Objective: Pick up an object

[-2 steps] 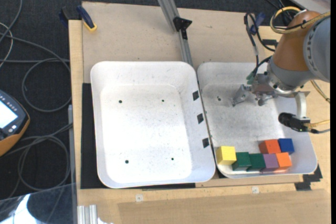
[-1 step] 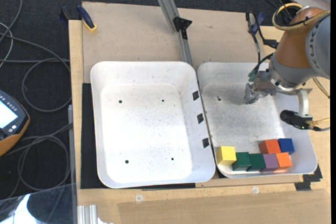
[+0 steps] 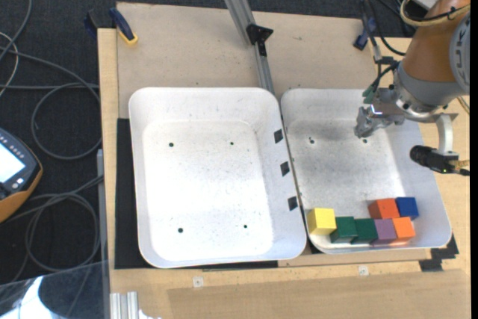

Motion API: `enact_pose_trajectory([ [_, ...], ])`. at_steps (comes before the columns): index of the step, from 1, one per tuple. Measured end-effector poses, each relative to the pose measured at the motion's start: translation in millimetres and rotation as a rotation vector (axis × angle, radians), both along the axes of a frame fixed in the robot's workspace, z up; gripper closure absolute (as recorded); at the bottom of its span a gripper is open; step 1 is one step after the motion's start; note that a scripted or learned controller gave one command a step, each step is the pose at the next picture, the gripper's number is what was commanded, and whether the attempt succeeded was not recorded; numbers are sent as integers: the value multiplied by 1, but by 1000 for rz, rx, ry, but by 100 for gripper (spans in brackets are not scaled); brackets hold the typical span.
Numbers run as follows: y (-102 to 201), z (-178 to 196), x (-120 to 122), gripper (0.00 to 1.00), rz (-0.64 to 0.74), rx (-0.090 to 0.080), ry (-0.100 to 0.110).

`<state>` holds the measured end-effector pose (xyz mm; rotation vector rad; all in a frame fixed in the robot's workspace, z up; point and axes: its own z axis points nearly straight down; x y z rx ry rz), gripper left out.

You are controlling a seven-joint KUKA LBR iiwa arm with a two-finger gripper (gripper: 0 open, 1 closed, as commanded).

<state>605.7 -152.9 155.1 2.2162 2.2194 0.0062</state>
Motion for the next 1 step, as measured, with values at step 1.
enact_pose_trajectory([
  [1, -7, 46, 1, 100, 0, -1, -1],
])
